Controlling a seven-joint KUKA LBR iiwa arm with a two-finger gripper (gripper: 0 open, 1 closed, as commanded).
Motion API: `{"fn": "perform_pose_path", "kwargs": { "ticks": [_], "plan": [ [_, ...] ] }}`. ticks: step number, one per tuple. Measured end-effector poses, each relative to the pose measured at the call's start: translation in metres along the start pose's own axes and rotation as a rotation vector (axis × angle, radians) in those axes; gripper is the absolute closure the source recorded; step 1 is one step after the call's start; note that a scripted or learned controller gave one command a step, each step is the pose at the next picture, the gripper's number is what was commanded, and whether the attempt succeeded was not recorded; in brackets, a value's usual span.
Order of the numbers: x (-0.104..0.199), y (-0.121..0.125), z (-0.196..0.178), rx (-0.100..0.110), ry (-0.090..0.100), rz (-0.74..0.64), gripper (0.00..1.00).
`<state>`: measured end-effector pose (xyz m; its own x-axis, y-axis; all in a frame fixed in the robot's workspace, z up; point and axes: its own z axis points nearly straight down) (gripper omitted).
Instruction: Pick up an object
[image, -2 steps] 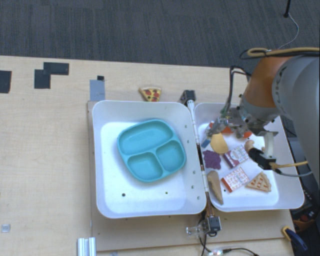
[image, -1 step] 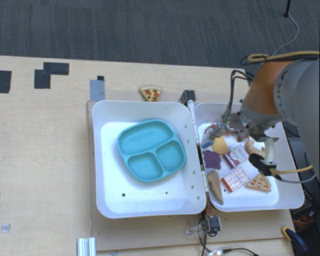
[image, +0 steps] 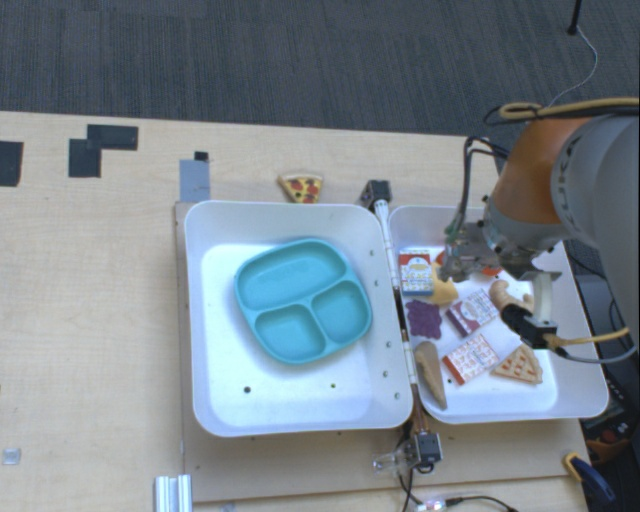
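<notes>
The right bin (image: 580, 400) holds several toy foods: a red and white carton (image: 415, 268), a small yellow piece (image: 443, 291), purple grapes (image: 424, 318), a purple and white packet (image: 468, 312), a red checked packet (image: 470, 355), a waffle wedge (image: 518, 366), a brown bread stick (image: 430, 370) and a beige piece (image: 500, 293). My gripper (image: 458, 266) hangs low over the bin's back left part, just right of the carton and above the yellow piece. The wrist hides what lies directly under it.
The left bin (image: 200, 300) carries a blue divided plate (image: 303, 299). A toy pizza slice (image: 300, 187) lies on the bench behind the bins. The grey and orange arm (image: 560, 180) covers the right bin's back right. A black cable (image: 530, 328) crosses over that bin.
</notes>
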<state>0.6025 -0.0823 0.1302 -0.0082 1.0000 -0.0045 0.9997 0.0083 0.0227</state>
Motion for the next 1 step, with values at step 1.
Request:
{"fn": "perform_pose_path", "kwargs": {
  "ticks": [1],
  "plan": [
    [-0.0059, 0.0662, -0.1149, 0.014, 0.003, 0.002, 1.0]
  ]
}}
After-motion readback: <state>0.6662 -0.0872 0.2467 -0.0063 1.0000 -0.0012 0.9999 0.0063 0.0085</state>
